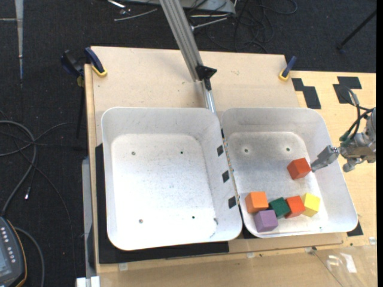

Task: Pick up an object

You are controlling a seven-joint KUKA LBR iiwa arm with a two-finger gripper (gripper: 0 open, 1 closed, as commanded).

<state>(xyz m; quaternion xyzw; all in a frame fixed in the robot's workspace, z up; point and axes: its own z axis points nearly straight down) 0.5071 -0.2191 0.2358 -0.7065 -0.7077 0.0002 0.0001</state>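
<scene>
Several small blocks lie in the right bin (269,121). A red block (298,168) sits alone near the bin's right wall. Along the front wall are an orange block (257,201), a green block (279,207), a second red-orange block (295,205), a yellow block (311,204) and a purple block (266,220). My gripper (328,155) reaches in over the right rim, its tip just to the upper right of the lone red block. Nothing is seen held in it.
The left bin (114,160) stands beside the right one, with their rims meeting at the middle. A slanted metal pole (182,31) comes down to the bench behind the bins. Clamps (96,64) grip the bench's back corners.
</scene>
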